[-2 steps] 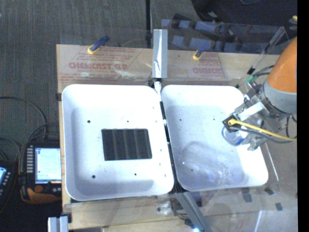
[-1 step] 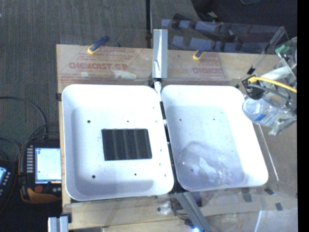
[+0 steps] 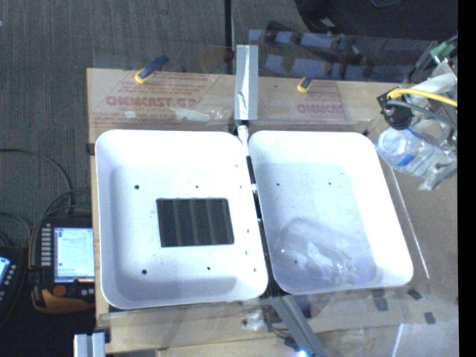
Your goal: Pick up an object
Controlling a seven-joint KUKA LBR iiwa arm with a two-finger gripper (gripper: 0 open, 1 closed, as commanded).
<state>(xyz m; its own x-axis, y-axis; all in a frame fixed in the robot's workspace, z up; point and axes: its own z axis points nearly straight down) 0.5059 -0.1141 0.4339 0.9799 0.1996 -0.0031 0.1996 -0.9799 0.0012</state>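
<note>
Ribbed pad (image 3: 195,222), dark and rectangular, lay flat near the middle of the left bin (image 3: 111,199), square to its walls and clear of all of them. Outside that bin, at the far left, a handheld pendant (image 3: 65,253) with a lit screen sat on the floor with cables running to it. On the worktop (image 3: 104,99) behind the bins a blue-and-yellow clamp (image 3: 151,68) stood at the left and a small yellow clamp (image 3: 303,85) further right, with an upright metal strip (image 3: 246,80) between them, in line with the seam where the two bins met.

In the right bin (image 3: 312,155) a clear, crumpled plastic item (image 3: 321,253) rested in the near half, close to the front wall; its outline was too faint to identify further.

At the right, the tool (image 3: 420,149) hung beyond the right bin's outer rim, with a yellow cable (image 3: 420,94) looped above it. A clear bottle (image 3: 394,146) sat against the tool, just outside the bin's far right corner. Whether the tool was wide, narrow or gripping the bottle could not be told.
</note>
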